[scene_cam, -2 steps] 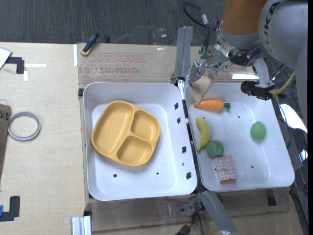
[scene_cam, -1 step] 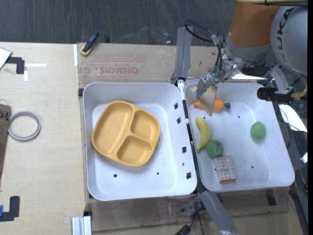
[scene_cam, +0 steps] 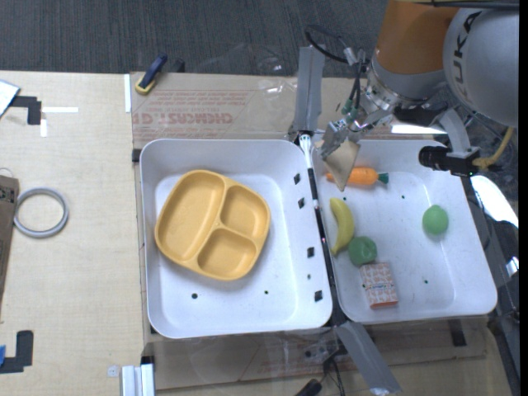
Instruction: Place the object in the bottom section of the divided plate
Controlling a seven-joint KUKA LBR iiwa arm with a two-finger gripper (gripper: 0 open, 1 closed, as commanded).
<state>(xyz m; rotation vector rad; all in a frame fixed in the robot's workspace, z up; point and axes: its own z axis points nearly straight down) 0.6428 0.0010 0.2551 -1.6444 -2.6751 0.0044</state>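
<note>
- Pincer [scene_cam: 342, 151]: poised at the upper left corner of the right bin [scene_cam: 462, 304], just above the carrot [scene_cam: 360, 176]; whether it is wide or narrow cannot be told.
- Carrot: lies close to the bin wall, so a descending finger may strike the rim.
- Banana [scene_cam: 341, 225]: just below the carrot; a skewed approach could nudge it.
- Divided plate [scene_cam: 213, 223]: in the left bin [scene_cam: 165, 304]; its bottom section borders two others, so a loose release risks the wrong compartment.

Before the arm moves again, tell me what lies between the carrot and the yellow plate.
The carrot lies in the right bin, at the gripper. The divided plate sits in the left bin. Between them stand the two bins' adjoining walls; nothing else visible blocks the way.
</note>
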